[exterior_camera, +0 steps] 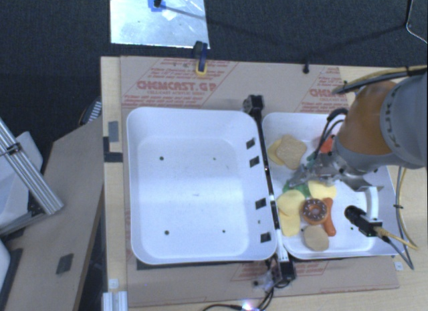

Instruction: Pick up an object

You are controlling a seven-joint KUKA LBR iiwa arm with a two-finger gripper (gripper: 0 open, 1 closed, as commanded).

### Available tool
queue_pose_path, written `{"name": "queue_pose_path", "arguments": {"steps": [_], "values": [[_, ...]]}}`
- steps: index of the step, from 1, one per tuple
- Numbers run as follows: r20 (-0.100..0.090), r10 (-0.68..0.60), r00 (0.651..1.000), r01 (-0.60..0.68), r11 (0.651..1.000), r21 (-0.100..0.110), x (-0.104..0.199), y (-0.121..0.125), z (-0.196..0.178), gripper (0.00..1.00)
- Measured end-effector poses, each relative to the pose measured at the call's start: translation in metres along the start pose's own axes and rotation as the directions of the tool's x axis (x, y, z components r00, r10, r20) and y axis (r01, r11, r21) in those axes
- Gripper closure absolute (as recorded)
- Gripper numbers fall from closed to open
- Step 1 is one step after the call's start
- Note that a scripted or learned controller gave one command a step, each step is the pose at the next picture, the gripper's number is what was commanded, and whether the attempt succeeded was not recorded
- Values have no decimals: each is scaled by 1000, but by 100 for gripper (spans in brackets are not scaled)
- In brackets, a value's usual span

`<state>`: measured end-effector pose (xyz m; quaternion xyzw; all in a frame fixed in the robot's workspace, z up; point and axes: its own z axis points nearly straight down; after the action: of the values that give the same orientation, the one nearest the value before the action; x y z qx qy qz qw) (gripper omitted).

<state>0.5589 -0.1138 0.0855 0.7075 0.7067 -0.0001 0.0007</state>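
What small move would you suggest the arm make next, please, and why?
Probably ease the pincer down onto the small green plastic piece right by it in the right-hand shallow white bin; I see nothing gripped yet, and that piece lies closest.

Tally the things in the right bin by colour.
Yellow pieces: 3
Tan pieces: 2
Brown doughnut: 1
Green piece: 1
Orange piece: 1
Total in the right bin: 8 visible; the pile overlaps, so more may be hidden.
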Motion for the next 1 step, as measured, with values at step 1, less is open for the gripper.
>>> {"name": "queue_pose_path", "arguments": {"steps": [1], "values": [[-1, 1, 1000, -1, 1000, -2, -11, -55, -1, 0]]}}
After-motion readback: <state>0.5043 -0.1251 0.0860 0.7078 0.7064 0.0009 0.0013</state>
